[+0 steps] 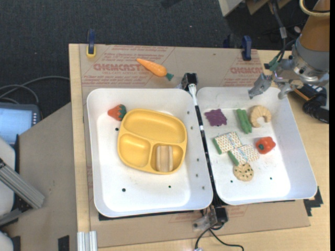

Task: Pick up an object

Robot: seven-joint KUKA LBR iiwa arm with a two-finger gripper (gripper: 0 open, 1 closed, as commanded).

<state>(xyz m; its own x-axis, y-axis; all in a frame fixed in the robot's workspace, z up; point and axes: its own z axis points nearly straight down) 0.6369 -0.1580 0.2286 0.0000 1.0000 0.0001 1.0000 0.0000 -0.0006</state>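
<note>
Cardboard covers the bench [131, 67] under two shallow white bins. Spread and empty, the tool [269, 85] hovers above the right bin's [298, 161] far edge; a pale curved pastry toy [260, 115] lies just below it. Nothing is picked yet.

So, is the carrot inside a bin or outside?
Outside. The carrot lies on the cardboard behind the left bin, beyond its rim.
</note>
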